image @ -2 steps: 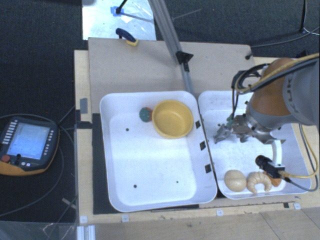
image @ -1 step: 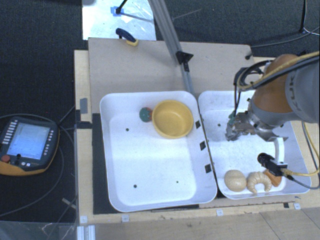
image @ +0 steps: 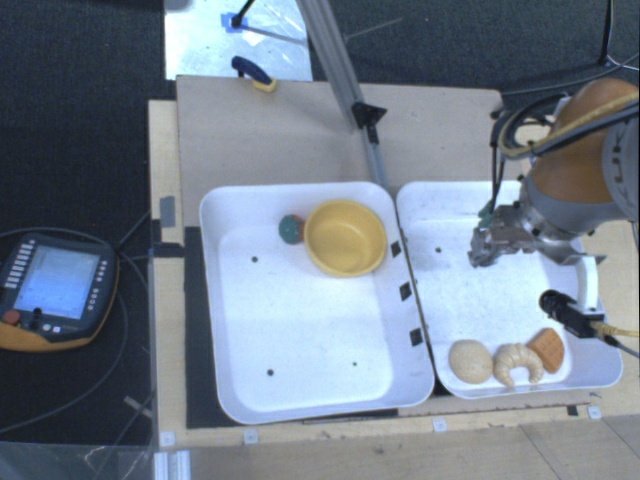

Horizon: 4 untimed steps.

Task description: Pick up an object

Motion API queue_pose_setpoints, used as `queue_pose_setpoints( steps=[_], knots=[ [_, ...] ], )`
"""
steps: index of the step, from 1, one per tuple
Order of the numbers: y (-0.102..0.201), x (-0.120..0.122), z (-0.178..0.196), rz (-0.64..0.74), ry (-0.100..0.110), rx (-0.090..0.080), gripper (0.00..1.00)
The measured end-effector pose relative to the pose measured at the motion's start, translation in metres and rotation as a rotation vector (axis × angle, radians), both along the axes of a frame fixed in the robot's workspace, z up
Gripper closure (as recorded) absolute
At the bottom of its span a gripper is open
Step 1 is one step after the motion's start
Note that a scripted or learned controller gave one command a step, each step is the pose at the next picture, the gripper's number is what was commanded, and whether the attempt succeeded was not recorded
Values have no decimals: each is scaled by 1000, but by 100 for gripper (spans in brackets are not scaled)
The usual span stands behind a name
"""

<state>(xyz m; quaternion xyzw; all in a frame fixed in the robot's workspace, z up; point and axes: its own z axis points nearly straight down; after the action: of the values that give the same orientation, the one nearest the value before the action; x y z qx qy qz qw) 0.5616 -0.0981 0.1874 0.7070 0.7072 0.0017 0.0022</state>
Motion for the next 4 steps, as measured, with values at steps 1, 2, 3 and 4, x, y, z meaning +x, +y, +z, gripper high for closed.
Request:
queue_pose_setpoints(
  steps=[1, 2, 3, 4],
  knots=[
    [-3, -6, 59, 0, -1, 0, 100],
    [-3, -6, 67, 0, 4, 1, 100],
    [55, -11, 56, 5, 5, 2, 100],
    [106, -19, 44, 4, 5, 2, 100]
  ],
)
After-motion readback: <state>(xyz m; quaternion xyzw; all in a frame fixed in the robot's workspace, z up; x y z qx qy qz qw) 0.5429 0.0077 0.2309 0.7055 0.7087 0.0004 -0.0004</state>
